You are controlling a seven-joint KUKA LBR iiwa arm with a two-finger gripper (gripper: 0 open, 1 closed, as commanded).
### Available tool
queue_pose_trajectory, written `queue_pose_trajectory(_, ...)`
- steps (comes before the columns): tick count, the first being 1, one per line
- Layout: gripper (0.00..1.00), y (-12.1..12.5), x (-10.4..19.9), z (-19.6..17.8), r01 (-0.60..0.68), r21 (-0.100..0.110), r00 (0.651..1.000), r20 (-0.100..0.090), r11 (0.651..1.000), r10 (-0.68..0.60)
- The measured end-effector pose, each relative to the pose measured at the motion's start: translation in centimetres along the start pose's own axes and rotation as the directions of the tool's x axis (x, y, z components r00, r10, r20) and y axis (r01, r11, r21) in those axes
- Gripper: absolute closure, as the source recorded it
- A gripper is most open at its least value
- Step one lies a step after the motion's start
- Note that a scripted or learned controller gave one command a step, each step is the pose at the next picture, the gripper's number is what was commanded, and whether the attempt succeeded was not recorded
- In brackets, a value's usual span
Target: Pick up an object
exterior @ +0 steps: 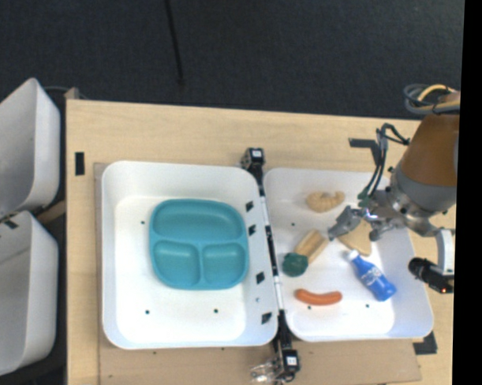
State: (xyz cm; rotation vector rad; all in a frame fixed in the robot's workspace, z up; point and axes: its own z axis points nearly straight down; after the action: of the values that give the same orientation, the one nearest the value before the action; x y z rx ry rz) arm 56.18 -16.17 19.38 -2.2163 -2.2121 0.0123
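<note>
Near right bin's (410, 316) edge, bottle (373, 278).

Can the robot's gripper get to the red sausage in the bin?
Probably yes. The red sausage lies by itself on the right bin's floor, nothing on top of it, and the gripper hangs just above that bin.

The grey arm with its orange band (432, 147) comes in from three o'clock, wrist angled down and pointing toward nine o'clock. The two-finger gripper (352, 224) hangs low, its dark fingers (342, 224) spread apart, nothing between them.
</note>
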Motion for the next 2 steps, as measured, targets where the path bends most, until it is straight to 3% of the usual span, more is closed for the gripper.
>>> queue_pose_trajectory(1,0.0,0.3,0.0,-0.8,0.003,-0.013,1.0,0.002,1.0,-0.003)
queue_pose_trajectory(2,0.0,0.0,-0.6,5.2,0.001,-0.012,1.0,0.003,1.0,-0.001)
